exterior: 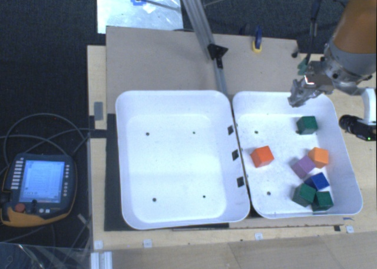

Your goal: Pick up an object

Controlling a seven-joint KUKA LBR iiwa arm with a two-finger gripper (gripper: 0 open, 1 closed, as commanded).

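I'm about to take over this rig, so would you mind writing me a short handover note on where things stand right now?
Gripper: hovering over the far edge of the right bin, nothing seen between its fingers; open or shut is unclear.
Blocks, all in the right bin: green block nearest the gripper, orange block alone near the divider, then a cluster of orange, purple, blue and two green.
Done: nothing picked yet.
Left: descend, grasp one block, lift.

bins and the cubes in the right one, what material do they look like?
Bins: probably moulded plastic, smooth white with a slight sheen, rounded corners and raised rims.
Cubes, e.g. the orange one: flat, matte solid colours with crisp edges, so painted wood or foam; the view cannot settle which.
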